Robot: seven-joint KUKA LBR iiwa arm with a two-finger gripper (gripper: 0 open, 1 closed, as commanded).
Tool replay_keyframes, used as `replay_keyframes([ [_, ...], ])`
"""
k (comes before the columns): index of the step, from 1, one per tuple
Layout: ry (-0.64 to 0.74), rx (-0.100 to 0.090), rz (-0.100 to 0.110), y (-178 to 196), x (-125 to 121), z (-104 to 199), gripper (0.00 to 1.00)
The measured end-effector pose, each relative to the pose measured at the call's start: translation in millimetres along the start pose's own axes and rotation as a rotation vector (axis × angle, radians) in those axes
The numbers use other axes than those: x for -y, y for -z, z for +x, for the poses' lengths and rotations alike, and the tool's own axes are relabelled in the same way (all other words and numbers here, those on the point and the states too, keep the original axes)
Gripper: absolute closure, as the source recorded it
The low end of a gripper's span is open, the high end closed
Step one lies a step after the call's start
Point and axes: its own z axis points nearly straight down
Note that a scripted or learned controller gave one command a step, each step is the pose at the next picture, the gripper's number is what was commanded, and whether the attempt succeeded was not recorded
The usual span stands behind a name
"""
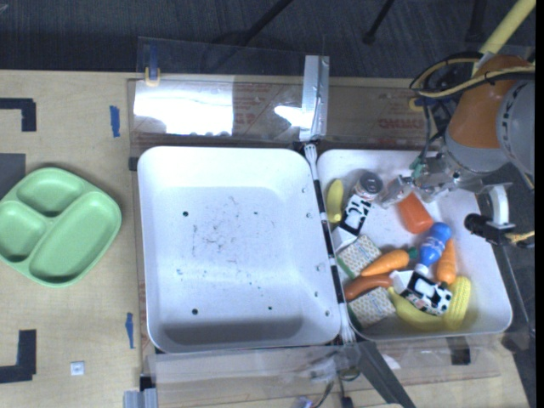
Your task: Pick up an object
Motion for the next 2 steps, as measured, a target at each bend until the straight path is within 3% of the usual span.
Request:
replay_keyframes([
  [1,0.001,0.001,-0.004,10.5,-1.9,-0.7,1.0],
  [2,-0.109,-0.001,0.004,123.4,23.7,40.8,1.0],
])
